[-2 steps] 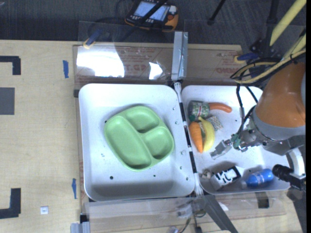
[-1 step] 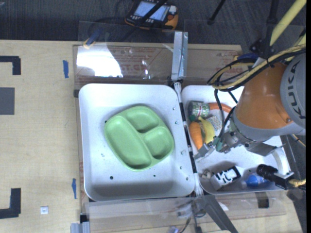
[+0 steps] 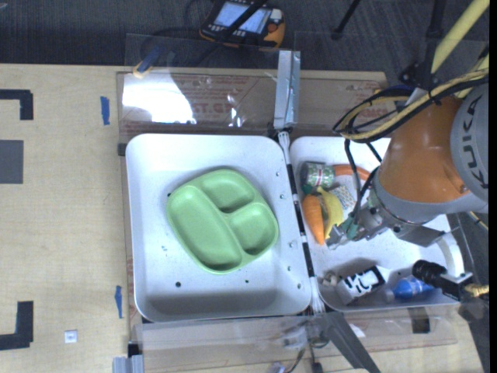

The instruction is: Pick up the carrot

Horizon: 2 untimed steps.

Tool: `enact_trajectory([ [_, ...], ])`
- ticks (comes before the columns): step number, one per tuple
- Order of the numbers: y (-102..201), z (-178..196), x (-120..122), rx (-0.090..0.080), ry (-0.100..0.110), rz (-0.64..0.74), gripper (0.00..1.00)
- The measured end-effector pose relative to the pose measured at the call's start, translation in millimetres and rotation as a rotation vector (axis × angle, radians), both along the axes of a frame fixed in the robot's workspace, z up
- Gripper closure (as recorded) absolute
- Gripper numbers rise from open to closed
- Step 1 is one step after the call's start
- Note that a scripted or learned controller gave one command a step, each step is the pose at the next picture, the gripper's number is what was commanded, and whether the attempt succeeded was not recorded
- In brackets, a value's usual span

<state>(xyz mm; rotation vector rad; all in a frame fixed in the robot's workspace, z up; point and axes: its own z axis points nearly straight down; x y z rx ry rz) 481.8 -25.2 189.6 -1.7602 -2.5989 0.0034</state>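
- My gripper (image 3: 347,230) hangs low inside the right bin (image 3: 435,249), at the end of my grey wrist, and I cannot tell how it is set from this slanted look down.
- It sits just beside the banana (image 3: 334,212), on the banana's right and slightly nearer the camera, and may be touching it; I cannot tell.
- The carrot (image 3: 313,217) lies just left of the banana, touching it along its length, with its narrow tip pointing toward the near side of the bin.
- The carrot is close against the wall that parts the two bins.
- Behind the banana, toward the far wall, lies a small can (image 3: 318,176) with a green label, on its side.
- Another orange thing (image 3: 347,172) shows just right of that can; I cannot tell what it is.
- Well to the near side of the banana, a black and white object (image 3: 363,280) rests by the front wall, and a blue object (image 3: 408,288) lies to its right.
- My orange band (image 3: 423,158) and grey arm cover the bin to the right of the banana.
- Far left of the banana, across the dividing wall, the left bin (image 3: 155,169) holds a green divided plate (image 3: 223,220).
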Motion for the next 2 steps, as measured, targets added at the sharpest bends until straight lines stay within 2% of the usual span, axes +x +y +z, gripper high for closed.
enact_trajectory([
  [1,46,47,80,-0.002,-0.002,-0.185,1.00],
  [2,102,2,143,-0.002,-0.003,-0.171,1.00],
])
